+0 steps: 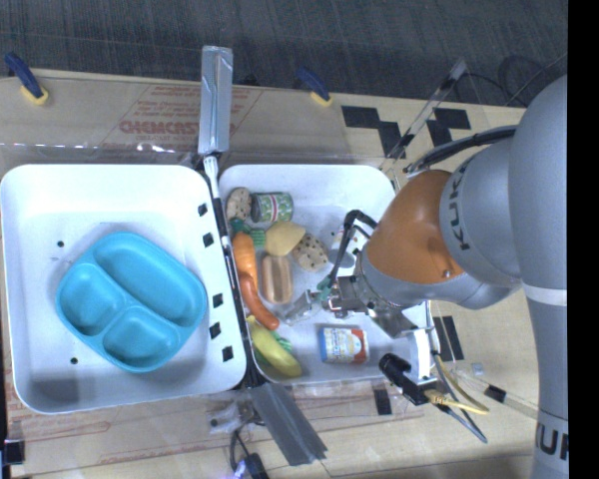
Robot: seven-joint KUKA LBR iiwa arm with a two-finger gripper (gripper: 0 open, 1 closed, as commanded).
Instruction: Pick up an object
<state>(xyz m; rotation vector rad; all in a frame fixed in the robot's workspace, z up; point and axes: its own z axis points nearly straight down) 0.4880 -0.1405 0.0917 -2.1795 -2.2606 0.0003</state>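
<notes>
The right bin (364, 183) holds several toy foods. At its back lie a green-labelled can (272, 207) and a round cookie (240, 205). A yellow wedge (285, 238) and a speckled cracker (309, 254) sit in the middle. An orange carrot (246, 262) runs along the left wall beside a hot dog (276, 277). A banana (277, 353) and a small white can (342, 344) lie at the front. My gripper (314, 302) hangs low over the bin's middle, just right of the hot dog and above the white can. I see nothing clearly held in it.
The left bin (30, 198) holds a blue divided plate (130, 299). A metal divider bar (216, 98) stands between the bins at the back. My grey and orange wrist (419, 242) covers the right bin's right side. Blue clamps (27, 78) grip the bench's back edge.
</notes>
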